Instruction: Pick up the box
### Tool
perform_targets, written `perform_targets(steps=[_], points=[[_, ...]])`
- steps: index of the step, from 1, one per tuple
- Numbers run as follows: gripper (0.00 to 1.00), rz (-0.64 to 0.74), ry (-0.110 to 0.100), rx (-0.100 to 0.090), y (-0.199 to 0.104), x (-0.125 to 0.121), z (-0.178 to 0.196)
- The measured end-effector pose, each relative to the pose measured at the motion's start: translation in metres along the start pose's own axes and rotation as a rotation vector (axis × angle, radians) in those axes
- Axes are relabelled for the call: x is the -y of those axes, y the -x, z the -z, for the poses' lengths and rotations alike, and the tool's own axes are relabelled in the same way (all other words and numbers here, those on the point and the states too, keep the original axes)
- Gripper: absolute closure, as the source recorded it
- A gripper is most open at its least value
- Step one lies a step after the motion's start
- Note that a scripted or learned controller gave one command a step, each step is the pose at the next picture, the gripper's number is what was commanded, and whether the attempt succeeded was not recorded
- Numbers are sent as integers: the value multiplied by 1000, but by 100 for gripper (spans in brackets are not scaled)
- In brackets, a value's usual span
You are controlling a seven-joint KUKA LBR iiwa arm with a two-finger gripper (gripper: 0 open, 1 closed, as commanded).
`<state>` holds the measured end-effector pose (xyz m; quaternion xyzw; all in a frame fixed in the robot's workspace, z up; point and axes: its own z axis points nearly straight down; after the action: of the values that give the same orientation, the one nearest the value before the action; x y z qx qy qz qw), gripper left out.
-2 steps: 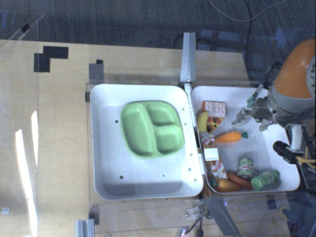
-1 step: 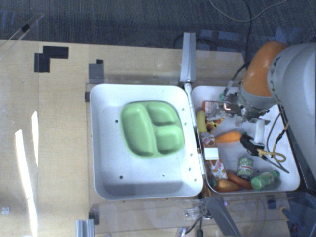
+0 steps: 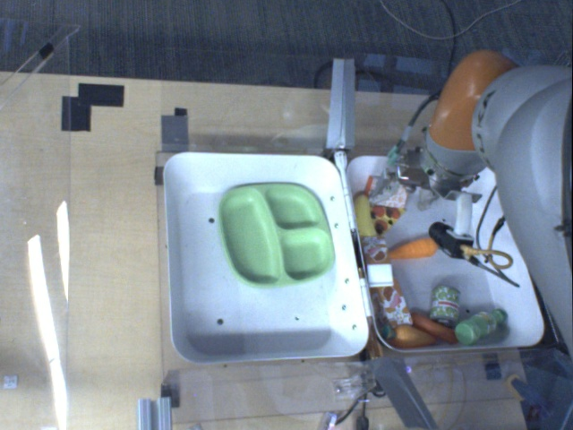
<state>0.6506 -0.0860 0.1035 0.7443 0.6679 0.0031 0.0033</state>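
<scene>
- Arm (image 3: 524, 150): grey with orange band, enters from the right, wrist over the back of the right bin (image 3: 528, 325).
- Gripper (image 3: 400, 179): low at the right bin's back-left corner; whether it is wide, narrow or closed on anything cannot be told.
- Box (image 3: 389, 202): small printed carton, red and white, tilted, at the back-left of the right bin, directly under or against the gripper; contact or a gap cannot be made out.
- Neighbours: corn cob (image 3: 363, 215) just left of the box, carrot (image 3: 412, 250) just in front.
- Left bin (image 3: 179, 240): holds a green divided tray (image 3: 273, 233), well apart from the work.
- Step in hand, judged: closing on the box.
- Handling advice: centre on the carton's narrow faces, keep off the cob, lift straight up.
</scene>
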Motion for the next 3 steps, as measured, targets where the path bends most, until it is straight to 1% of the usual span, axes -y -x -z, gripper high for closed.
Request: perform_targets(steps=[1, 2, 3], points=[[100, 9, 5, 0, -2, -2, 12], [0, 10, 5, 0, -2, -2, 12], [0, 12, -17, -9, 14, -22, -8]])
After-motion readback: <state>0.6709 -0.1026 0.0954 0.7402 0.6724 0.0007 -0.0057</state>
